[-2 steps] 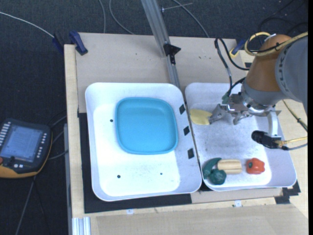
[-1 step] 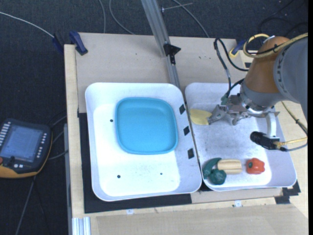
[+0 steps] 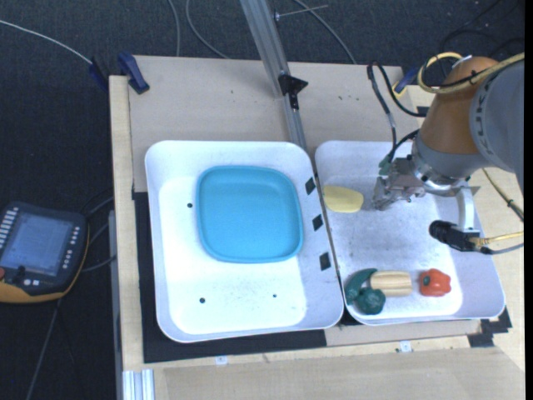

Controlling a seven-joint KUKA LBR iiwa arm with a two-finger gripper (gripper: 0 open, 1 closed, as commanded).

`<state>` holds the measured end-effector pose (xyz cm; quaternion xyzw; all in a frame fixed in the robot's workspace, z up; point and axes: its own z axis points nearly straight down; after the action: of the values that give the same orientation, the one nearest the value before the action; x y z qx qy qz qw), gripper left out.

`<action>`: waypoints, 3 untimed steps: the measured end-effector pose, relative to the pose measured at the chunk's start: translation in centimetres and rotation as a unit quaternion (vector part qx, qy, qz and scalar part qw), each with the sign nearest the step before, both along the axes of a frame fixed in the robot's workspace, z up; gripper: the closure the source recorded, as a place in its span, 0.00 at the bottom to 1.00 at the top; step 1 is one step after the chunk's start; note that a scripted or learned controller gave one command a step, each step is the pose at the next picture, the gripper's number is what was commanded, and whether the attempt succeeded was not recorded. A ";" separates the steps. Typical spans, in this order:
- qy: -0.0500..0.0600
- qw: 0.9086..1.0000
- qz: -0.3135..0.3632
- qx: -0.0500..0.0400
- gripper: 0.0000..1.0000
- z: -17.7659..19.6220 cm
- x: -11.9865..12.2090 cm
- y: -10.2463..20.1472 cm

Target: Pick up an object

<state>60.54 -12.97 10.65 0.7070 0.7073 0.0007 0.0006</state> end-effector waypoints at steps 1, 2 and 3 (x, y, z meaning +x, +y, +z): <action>-0.001 1.000 0.000 0.000 1.00 4.3 -0.2 -0.1; -0.001 1.000 0.000 0.000 1.00 10.2 -0.4 0.7; -0.002 1.000 0.000 0.000 1.00 15.0 0.0 1.6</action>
<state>60.57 -11.41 25.66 0.7067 0.7075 0.0017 0.0020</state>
